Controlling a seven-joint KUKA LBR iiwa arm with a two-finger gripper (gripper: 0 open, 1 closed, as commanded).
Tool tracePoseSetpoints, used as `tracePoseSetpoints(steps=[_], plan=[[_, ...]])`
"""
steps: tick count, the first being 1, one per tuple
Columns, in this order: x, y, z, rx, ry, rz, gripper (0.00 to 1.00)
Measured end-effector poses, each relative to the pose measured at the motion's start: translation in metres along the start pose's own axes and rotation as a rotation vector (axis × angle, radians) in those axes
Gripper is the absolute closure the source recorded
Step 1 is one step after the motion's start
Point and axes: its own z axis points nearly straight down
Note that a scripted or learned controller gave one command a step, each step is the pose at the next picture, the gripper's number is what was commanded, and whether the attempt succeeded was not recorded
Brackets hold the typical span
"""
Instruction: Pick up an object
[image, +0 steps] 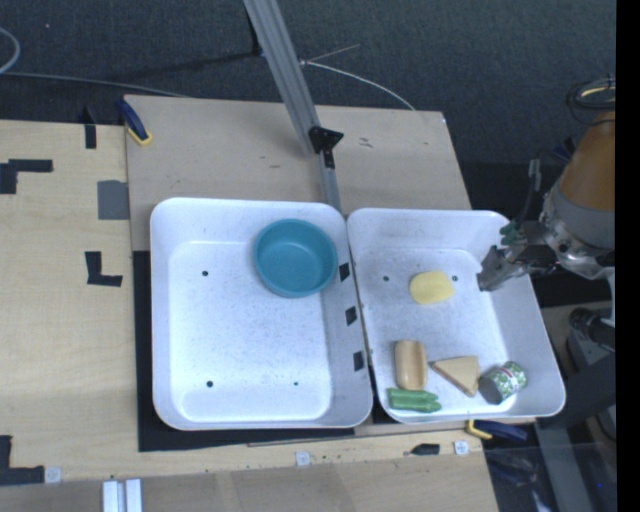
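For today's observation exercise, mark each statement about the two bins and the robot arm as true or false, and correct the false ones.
1. The blue bowl sits in the left bin. True.
2. The yellow round object lies in the same bin as the bowl. False: it lies in the right bin.
3. The gripper is at the right bin's right edge, apart from the yellow object. True.
4. The green object lies at the far end of the right bin. False: it lies near the front edge, just below the tan block.
5. A wedge-shaped tan piece lies between the tan block and a small shiny object. True.
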Motion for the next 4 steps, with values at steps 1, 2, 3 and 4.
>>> tracePoseSetpoints(steps=[1,2,3,4], plan=[[0.039,0.024,0.004,0.005,0.003,-0.004,1.00],[0.087,0.046,0.020,0.006,0.002,-0.004,1.00],[0.129,0.062,0.029,0.006,0.002,-0.003,1.00],[0.179,0.081,0.019,0.004,0.003,-0.005,1.00]])
